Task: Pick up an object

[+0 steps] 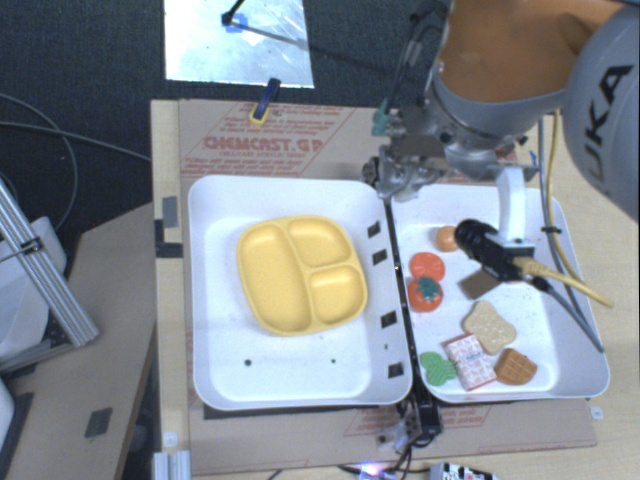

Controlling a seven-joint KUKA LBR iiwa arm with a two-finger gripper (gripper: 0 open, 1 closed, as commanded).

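The right bin [570, 368] holds several toy foods. Among them are a small orange piece [446, 237], a red tomato [427, 266], a red fruit with a green top [425, 293] and a dark brown slab [478, 284]. Nearer the front lie a beige toast [488, 326], a brown waffle [515, 366], a pink-and-white wafer [470, 360] and a green piece [436, 368]. My gripper [398, 176] hangs over the far end of the divider between the bins, above and behind the food. Nothing shows in it.
A yellow divided plate [300, 273] lies in the left bin [215, 368]. Both bins rest on a cardboard sheet [300, 138]. A blue-and-yellow clip [265, 100] and a shiny metal sheet [238, 23] lie beyond them. The bulky arm [520, 48] covers the right bin's far corner.
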